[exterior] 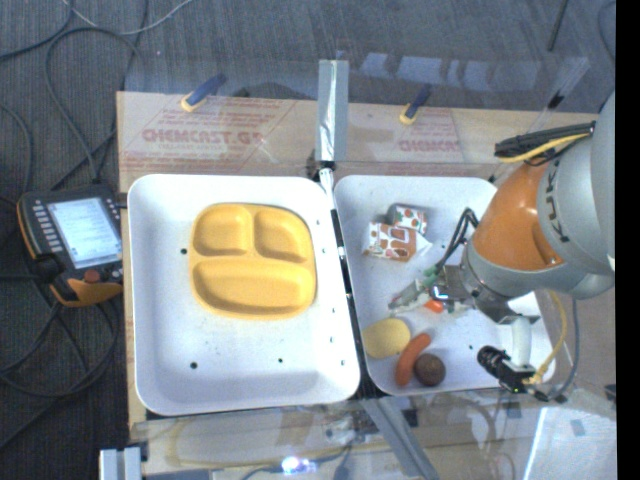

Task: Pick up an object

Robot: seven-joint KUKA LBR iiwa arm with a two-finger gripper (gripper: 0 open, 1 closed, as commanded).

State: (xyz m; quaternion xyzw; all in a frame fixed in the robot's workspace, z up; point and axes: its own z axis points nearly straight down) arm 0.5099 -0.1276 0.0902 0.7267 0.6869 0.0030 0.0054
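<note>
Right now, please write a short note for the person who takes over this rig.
Gripper: low in the right bin, near its middle; nothing seen held.
Right bin: patterned packet at the top; yellow piece, orange sausage and dark ball at the bottom.
Left bin: yellow tray.
Done: no pick yet.
Left: grasp one object and lift it.

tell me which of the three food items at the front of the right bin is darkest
The round brown piece at the right end; the yellow lump and orange carrot-like piece beside it are brighter.
</note>
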